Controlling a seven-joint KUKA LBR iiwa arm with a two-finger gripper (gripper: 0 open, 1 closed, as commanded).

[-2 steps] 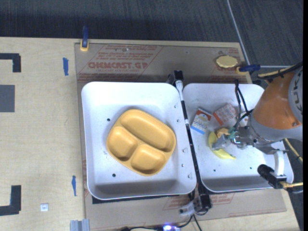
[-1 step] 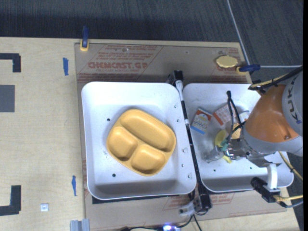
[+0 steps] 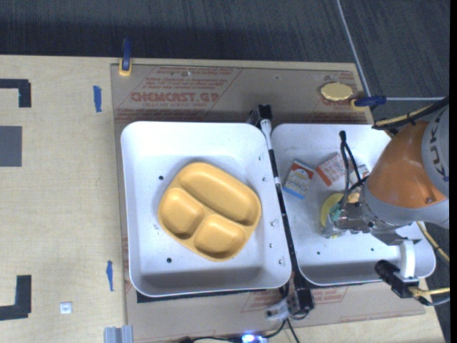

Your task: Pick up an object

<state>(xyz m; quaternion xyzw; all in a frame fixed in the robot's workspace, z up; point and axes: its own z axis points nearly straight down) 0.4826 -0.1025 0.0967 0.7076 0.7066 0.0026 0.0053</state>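
Note:
In the right bin [image 3: 314, 263], my gripper [image 3: 343, 216] hangs low over a yellow-green round object [image 3: 328, 207] and covers its right part. Whether it touches the object cannot be told. The grey arm with its orange band [image 3: 403, 174] comes in from the right. A small white carton with orange and blue print [image 3: 298, 179] lies to the left of the gripper. A red and white packet [image 3: 332, 168] lies just behind it.
The left bin [image 3: 143, 191] holds a large yellow divided plate [image 3: 207, 209]. A black clip rail [image 3: 275, 184] runs between the two bins. A round tan disc [image 3: 336, 91] lies on the cardboard sheet behind the right bin.

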